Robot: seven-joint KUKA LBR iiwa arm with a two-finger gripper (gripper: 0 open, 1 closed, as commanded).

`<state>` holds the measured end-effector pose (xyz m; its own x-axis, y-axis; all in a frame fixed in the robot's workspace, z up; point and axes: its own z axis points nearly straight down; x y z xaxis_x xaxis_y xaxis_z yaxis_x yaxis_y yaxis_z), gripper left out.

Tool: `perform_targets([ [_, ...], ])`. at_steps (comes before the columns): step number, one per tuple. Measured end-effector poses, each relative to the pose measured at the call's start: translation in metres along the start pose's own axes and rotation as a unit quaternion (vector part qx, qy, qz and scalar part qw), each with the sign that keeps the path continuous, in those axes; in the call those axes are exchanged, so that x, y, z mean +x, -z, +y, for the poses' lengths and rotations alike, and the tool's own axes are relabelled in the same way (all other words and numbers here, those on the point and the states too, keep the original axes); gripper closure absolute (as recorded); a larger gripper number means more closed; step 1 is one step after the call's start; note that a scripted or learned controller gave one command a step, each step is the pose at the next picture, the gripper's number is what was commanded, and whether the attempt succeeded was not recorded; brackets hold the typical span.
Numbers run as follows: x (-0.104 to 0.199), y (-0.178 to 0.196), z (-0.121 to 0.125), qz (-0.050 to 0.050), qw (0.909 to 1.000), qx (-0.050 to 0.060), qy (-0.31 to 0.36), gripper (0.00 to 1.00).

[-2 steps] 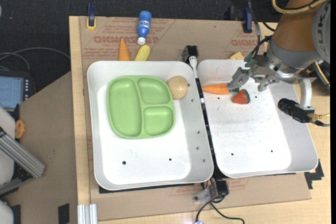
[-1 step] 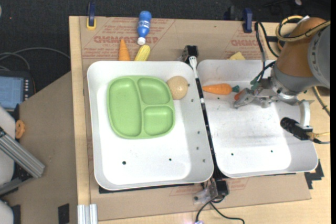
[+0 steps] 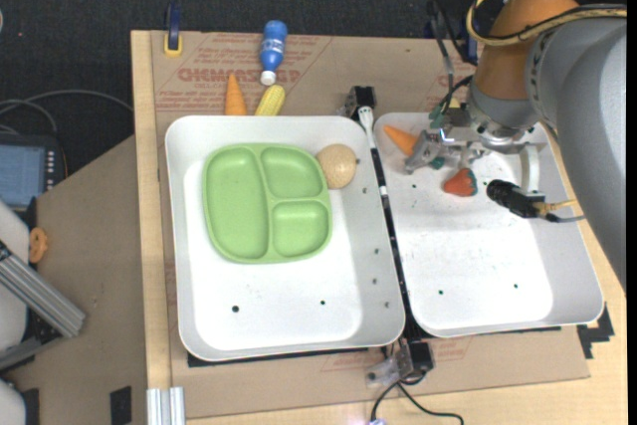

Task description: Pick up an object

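Note:
In the right bin (image 3: 498, 294), an orange carrot piece (image 3: 399, 136) lies at the far left corner, and a red strawberry (image 3: 459, 182) sits a little right of it and nearer the front. My gripper (image 3: 441, 152) hangs low over the bin between these two, close to both. Whether it touches either one is hidden. The left bin (image 3: 279, 304) holds a green divided plate (image 3: 267, 202), with a tan round object (image 3: 337, 164) against the plate's right rim.
Behind the left bin, on the cardboard, lie a blue-and-white bottle (image 3: 272, 51), an orange carrot (image 3: 234, 97) and a yellow corn cob (image 3: 270, 100). A small black fixture (image 3: 360, 101) stands at the far end of the divide between the bins.

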<state>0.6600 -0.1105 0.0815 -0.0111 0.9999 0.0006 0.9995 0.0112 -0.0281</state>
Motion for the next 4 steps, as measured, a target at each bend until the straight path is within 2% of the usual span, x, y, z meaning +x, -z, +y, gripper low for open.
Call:
perform_targets([
  [1, -0.031, 0.001, -0.072, 0.0, 0.9999, -0.01, -0.008, 0.0],
  [2, -0.027, 0.003, -0.029, -0.001, 0.9998, -0.017, -0.005, 0.0],
  [3, -0.048, 0.002, -0.044, 0.0, 0.9999, -0.013, -0.007, 0.0],
  [4, -0.048, 0.013, -0.043, 0.0, 0.9999, -0.015, -0.006, 1.0],
])
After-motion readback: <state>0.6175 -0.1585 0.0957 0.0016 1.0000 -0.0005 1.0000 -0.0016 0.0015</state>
